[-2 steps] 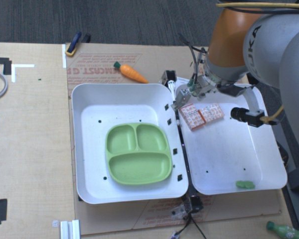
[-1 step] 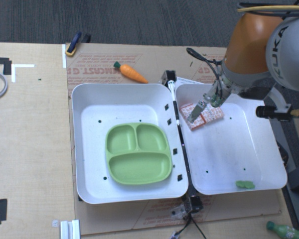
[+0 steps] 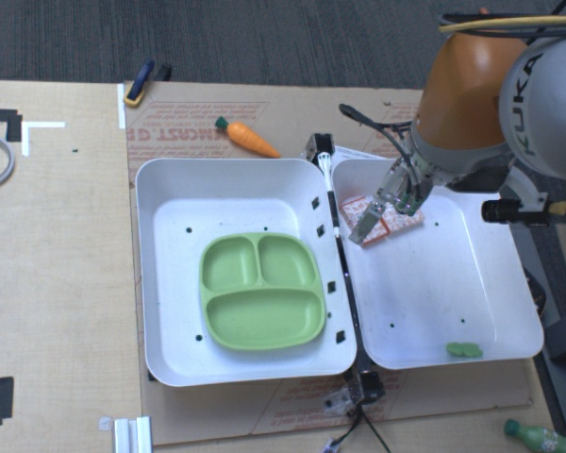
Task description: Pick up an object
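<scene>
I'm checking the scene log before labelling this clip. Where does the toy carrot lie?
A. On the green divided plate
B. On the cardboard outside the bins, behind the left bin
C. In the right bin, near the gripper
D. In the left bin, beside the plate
B: the carrot rests on the brown cardboard beyond the far rim of the left bin, outside both bins and apart from the green plate.

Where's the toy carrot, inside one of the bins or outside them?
Outside. The carrot lies on the cardboard behind the left bin, beyond its far rim.
</scene>
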`<action>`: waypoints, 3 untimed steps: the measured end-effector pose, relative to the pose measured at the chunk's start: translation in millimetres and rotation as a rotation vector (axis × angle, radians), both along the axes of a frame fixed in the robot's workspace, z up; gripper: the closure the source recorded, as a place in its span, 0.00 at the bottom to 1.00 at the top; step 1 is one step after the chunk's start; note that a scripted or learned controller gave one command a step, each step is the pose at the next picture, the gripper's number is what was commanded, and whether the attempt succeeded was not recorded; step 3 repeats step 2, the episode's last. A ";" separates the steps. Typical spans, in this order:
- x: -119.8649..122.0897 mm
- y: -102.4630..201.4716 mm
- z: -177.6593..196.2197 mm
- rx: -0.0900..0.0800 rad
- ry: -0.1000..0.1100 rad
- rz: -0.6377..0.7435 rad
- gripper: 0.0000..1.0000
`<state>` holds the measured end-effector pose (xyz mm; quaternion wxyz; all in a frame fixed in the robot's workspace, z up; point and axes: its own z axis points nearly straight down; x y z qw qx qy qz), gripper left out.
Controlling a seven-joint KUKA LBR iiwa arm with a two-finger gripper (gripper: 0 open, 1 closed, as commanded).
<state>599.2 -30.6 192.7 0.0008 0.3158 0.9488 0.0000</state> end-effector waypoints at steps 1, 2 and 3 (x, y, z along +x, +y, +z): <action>9.5 32.3 -0.2 0.000 -0.001 0.163 0.00; -17.7 38.4 -0.1 0.000 0.000 0.293 0.00; -17.7 38.4 -0.1 0.000 0.000 0.293 0.00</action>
